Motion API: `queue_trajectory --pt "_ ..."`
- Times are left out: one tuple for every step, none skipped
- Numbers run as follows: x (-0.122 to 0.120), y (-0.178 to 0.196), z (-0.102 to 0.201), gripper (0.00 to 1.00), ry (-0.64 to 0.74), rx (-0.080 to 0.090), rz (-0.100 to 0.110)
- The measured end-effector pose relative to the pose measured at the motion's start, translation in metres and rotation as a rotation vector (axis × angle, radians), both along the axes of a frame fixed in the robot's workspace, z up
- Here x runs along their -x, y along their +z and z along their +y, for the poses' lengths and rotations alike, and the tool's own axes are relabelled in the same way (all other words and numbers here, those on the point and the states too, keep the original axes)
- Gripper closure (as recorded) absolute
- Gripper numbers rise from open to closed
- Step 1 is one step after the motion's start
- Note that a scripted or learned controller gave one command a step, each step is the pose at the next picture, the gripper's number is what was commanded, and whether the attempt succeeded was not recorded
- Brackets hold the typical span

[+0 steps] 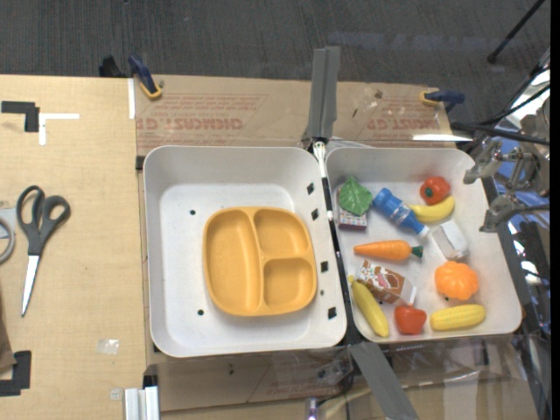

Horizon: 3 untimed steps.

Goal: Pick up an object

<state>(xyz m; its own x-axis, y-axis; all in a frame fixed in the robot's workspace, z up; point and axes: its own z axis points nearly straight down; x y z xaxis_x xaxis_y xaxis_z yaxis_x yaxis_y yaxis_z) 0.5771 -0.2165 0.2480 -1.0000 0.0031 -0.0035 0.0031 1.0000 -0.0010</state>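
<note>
The metal end effector (pixel 506 182) is sitting at the right edge of the right-hand shallow white bin (pixel 490 261), above its rim. From here I can't tell how wide it's set, and it's not carrying anything that I can see.

Everything worth picking is lying in that bin, and I'm thinking the crowding is the risk. The long orange toy carrot (pixel 383 251) is lying just beside the brown-and-white snack packet (pixel 386 281). The small red toy tomato (pixel 435 187) is touching the curved yellow toy banana (pixel 436 209). A grab there could be nudging a neighbour or closing on two things. The round orange toy fruit (pixel 456 280) is probably going to roll off a grip. The clear little plastic piece (pixel 450 239) is looking hard to catch.

Counting:
- two bananas, including the straighter yellow one (pixel 369 308)
- two red pieces, including the lower red one (pixel 409 319)
- one yellow toy corn cob (pixel 457 318)
- one blue bottle with a white cap (pixel 398 210)
- one green leafy toy (pixel 354 196)
- one carrot, one packet, one orange fruit and one clear piece

The left-hand white bin (pixel 166 234) is holding one yellow divided plastic plate (pixel 260 260).
</note>
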Motion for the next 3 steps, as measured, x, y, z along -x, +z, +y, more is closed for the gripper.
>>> queue_trajectory --pt "-0.009 -0.134 0.042 0.00 -0.017 0.000 0.000" --pt "0.002 -0.155 0.109 0.00 -0.126 0.000 -0.001" --pt "-0.010 -0.155 0.120 0.00 -0.243 0.001 -0.002"
